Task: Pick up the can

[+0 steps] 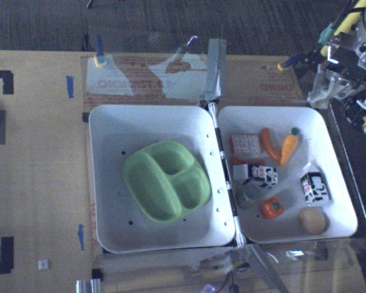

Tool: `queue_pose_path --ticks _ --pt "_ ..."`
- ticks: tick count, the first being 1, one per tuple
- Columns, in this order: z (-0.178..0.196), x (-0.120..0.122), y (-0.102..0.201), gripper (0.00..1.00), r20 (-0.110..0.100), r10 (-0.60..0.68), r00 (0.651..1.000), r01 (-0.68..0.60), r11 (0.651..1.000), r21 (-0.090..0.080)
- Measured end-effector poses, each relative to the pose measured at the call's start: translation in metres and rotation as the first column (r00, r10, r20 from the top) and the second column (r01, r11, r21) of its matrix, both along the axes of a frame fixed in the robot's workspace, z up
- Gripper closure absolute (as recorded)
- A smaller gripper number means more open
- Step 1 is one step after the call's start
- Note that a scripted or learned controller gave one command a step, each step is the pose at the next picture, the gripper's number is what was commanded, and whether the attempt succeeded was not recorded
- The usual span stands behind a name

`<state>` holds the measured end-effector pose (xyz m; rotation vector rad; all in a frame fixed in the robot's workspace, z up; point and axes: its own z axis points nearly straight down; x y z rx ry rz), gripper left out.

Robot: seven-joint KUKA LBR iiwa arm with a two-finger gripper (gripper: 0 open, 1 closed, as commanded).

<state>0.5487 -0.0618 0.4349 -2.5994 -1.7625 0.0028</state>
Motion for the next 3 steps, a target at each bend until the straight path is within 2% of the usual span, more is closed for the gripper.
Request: queue_pose_path --ticks 1,2,3 --pt "0.0 0.043 0.068 1.0 0.004 -0.172 0.985 0.172 0.985 0.0" --pt "0.0 0.076 0.085 1.0 0.003 -0.729 0.685 0.729 0.685 0.002" --pt "0.01 0.077 0.085 1.0 0.004 -0.73 0.684 0.73 0.684 0.004"
